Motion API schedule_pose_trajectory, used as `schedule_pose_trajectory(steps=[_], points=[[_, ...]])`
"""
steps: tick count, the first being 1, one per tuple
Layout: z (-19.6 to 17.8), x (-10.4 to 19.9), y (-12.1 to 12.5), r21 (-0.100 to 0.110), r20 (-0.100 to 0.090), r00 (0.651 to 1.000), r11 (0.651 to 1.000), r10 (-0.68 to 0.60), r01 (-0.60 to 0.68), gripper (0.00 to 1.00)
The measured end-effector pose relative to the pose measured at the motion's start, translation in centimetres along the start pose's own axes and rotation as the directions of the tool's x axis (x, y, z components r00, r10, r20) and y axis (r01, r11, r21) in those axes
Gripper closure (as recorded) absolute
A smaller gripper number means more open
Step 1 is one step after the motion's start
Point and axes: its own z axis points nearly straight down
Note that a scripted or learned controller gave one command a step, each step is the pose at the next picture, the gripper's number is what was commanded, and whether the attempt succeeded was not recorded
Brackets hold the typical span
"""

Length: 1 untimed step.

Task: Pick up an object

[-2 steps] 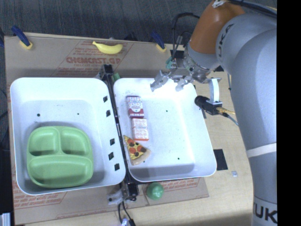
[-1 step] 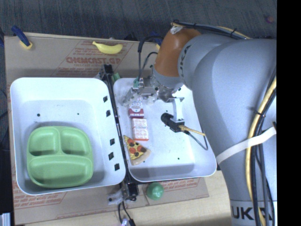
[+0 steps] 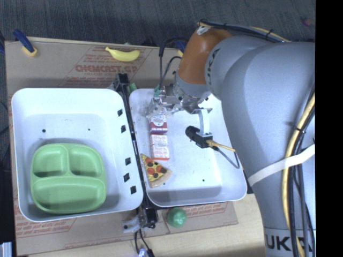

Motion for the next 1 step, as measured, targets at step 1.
schedule_pose_trajectory(steps=[1], points=[[-9.15, 7.85, 0.11, -0.006, -0.002, 1.000, 1.000, 0.003, -0.003, 1.00]])
